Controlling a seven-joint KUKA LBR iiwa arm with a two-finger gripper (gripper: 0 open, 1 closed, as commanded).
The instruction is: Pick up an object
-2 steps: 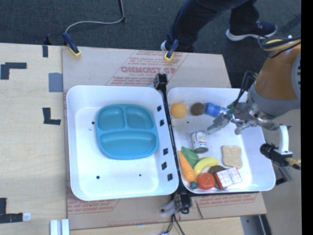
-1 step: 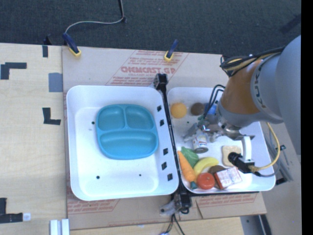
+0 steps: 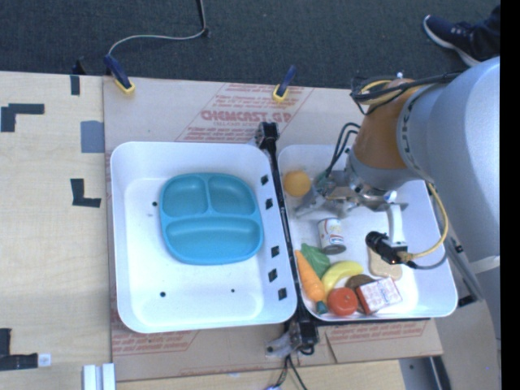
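Dark carpet behind, pale tabletop [image 3: 49, 242] below: we log two white bins, arm working the right bin [image 3: 431, 295].

We place the gripper [image 3: 325, 195] low over the toys, presumably to pick one; we cannot tell its finger state. Small can [image 3: 331, 234] just below it, orange ball [image 3: 297, 184] beside it, carrot [image 3: 309, 276], banana [image 3: 343, 272] and tomato [image 3: 343, 301] nearer the front. Blue divided plate [image 3: 211, 218] sits apart in the left bin [image 3: 134, 299].

toys [image 3: 345, 279] crowding right bin's [image 3: 435, 295] front, far end open
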